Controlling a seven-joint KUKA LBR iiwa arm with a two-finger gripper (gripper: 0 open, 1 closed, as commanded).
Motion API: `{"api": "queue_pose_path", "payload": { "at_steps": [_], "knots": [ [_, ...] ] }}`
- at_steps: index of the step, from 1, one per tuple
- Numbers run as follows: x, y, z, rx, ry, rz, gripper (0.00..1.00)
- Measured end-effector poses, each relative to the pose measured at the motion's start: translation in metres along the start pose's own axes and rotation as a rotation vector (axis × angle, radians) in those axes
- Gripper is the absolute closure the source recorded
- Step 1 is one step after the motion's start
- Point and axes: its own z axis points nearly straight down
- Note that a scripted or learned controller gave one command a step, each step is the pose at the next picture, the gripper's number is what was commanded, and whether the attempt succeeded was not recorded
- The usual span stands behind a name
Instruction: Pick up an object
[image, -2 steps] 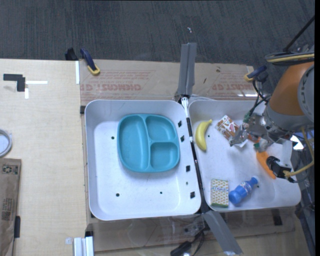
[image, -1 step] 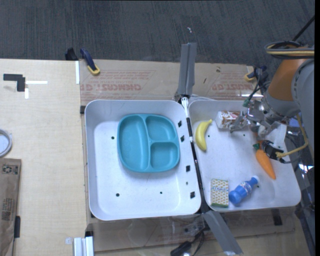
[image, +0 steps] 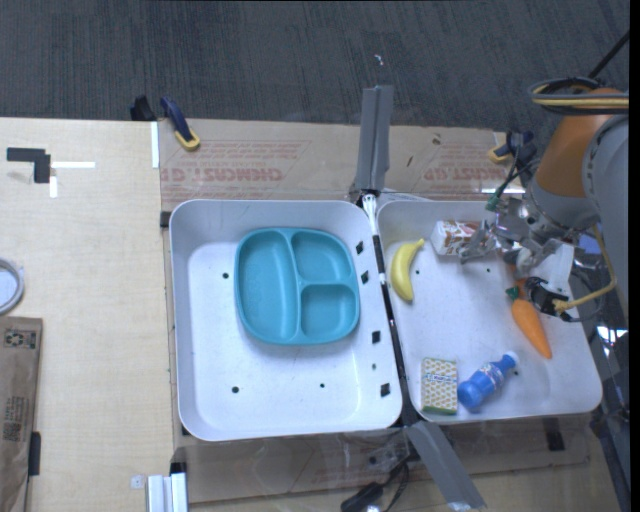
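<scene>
In the right bin (image: 560, 400) lie a yellow banana (image: 404, 268), a white and red packet (image: 453, 237), an orange carrot (image: 530, 326), a small blue bottle (image: 486, 381) and a pale cracker box (image: 438, 386). My gripper (image: 484, 246) is low over the bin's far right part, its tip right beside the packet's right end. The carrot is just below and to the right of the gripper. Nothing is visibly lifted off the bin floor.
The left bin (image: 200, 330) holds a teal divided plate (image: 297, 285). A grey divider post (image: 375, 140) stands between the bins at the back. The arm's orange band (image: 565, 150) and cables (image: 575, 290) hang over the right bin's far right corner.
</scene>
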Motion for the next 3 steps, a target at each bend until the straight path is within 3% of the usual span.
{"api": "queue_pose_path", "payload": {
  "at_steps": [1, 2, 3],
  "knots": [
    [-0.002, 0.002, -0.008, -0.007, -0.007, -0.001, 1.0],
    [-0.002, 0.001, -0.008, -0.006, -0.007, -0.001, 0.0],
    [0.008, -0.088, -0.122, -0.022, -0.005, 0.2, 0.0]
  ]
}}
